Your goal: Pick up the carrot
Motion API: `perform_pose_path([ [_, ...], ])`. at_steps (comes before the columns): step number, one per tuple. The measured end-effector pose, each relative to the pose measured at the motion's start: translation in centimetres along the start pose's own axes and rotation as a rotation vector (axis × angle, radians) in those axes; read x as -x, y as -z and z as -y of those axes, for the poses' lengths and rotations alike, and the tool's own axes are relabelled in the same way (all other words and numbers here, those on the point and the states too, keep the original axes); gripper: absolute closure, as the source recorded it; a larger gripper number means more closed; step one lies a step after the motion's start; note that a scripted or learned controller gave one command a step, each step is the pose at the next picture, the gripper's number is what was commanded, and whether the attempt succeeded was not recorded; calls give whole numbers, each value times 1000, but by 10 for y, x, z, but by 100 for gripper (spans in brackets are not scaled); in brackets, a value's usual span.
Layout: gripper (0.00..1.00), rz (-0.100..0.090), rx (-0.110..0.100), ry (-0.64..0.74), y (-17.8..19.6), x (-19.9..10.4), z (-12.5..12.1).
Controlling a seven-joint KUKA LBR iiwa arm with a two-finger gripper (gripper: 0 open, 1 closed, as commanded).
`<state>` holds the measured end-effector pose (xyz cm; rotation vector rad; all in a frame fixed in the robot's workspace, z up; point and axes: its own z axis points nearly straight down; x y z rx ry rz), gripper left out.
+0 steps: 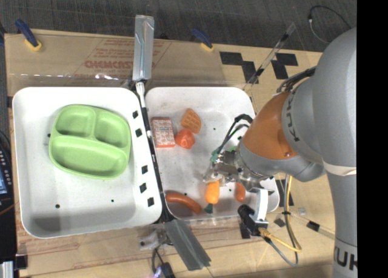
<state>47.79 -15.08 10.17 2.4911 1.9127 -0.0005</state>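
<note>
Your carrot (212, 192) sits close to the right bin's (182, 97) near wall, with open floor toward the far side. It is short, orange, green-tipped; the gripper (219, 171) is just above it, and its opening cannot be judged.

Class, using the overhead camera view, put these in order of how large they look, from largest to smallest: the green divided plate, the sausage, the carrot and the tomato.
1. green divided plate
2. sausage
3. carrot and tomato look about alike; the carrot sits partly under the gripper, so they stay unranked.

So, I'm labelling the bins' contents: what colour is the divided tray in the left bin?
Light green tray, plain, seen best in the camera view.
</note>
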Motion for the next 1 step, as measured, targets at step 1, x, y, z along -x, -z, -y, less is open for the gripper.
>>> perform_pose_path([
  [1, 100, -1, 0, 179, 124, -25, -22],
])
